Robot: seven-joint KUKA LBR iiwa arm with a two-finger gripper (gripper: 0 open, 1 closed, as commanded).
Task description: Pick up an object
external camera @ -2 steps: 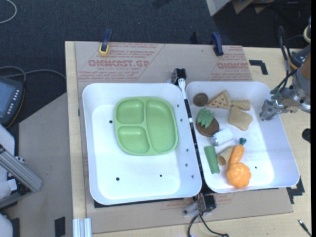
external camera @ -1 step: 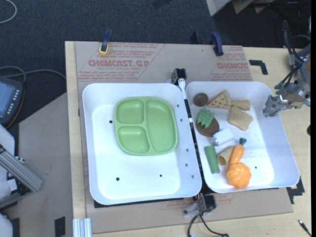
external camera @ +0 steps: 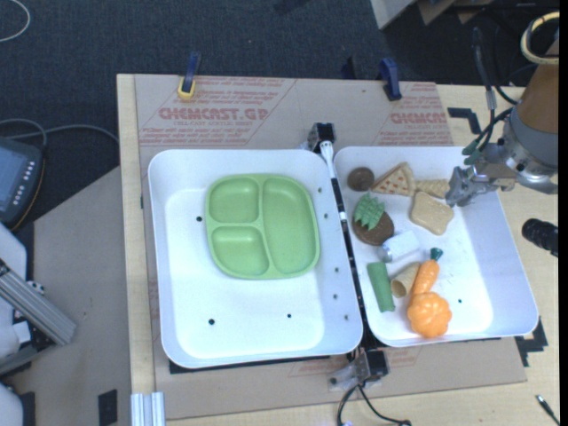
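Bench, cardboard sheet under two white bins | left bin [external camera: 177, 327]: green divided plate [external camera: 263, 225] | right bin [external camera: 497, 264]: toy food clustered left of centre | gripper [external camera: 461, 187] over bread slice [external camera: 430, 212], grip state cannot tell

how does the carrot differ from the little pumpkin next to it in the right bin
The carrot is long and slim, lying at a slant; the pumpkin is round and squat.
The carrot has a small green top at its upper end; the pumpkin looks orange all over.
The carrot lies further toward the far side of the right bin; the pumpkin sits by the near rim.
Both are orange toy foods, lying right next to each other.
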